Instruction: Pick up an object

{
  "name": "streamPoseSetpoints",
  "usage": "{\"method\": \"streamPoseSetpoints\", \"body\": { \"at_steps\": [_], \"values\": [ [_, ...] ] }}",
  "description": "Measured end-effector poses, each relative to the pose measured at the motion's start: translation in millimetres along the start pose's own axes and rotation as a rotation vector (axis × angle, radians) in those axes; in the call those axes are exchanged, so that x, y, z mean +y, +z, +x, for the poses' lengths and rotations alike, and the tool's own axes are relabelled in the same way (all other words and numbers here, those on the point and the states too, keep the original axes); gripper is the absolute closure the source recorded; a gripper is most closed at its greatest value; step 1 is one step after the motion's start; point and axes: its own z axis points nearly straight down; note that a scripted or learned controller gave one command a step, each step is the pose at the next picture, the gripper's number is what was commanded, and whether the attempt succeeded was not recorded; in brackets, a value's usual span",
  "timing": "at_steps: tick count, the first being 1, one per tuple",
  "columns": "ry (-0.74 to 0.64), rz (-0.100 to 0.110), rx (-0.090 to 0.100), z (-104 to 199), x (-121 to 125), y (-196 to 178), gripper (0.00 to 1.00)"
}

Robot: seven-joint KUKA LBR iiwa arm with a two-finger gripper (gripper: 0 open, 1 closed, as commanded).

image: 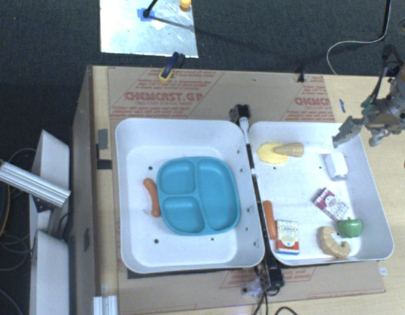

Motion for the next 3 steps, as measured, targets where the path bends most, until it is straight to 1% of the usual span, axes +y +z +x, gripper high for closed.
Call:
{"method": "streamPoseSetpoints", "body": {
  "at_steps": [1, 2, 3],
  "values": [
    [0.002, 0.002, 0.0, -8.0, -30.2, 102.1, 0.0],
    [0.002, 0.0, 0.0, -14.2, -50.3, 192.4, 0.0],
    [0.001, -0.003, 0.0, -14.3, -49.4, 181.8, 1.0]
  ]
}}
